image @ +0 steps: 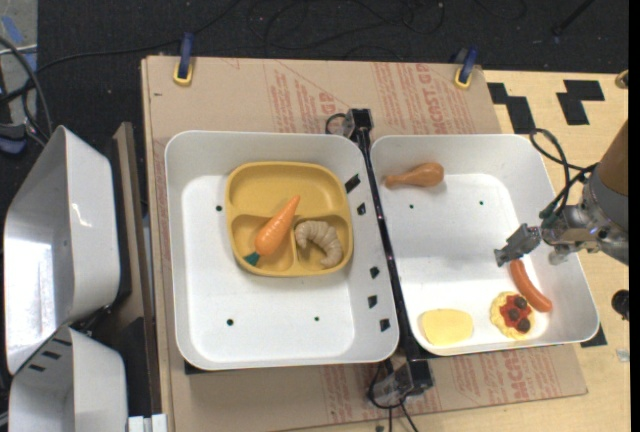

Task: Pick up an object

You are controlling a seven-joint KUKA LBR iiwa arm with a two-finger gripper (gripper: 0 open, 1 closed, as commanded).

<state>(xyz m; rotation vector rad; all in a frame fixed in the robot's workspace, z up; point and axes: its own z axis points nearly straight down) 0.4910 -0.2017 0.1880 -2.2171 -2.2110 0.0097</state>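
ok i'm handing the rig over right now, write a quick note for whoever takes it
Gripper: low over the right bin, just above the sausage; nothing visibly held, jaw state unclear.
Right bin: sausage, drumstick, yellow round piece, small pizza.
Left bin: yellow divided plate holding carrot and shrimp.
Done: nothing lifted yet.
Left: grasp and lift an object; the sausage is nearest.

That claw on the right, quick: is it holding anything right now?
Gripper: hanging just above the hot dog in the right bin, nothing visibly in it; open or shut cannot be told.
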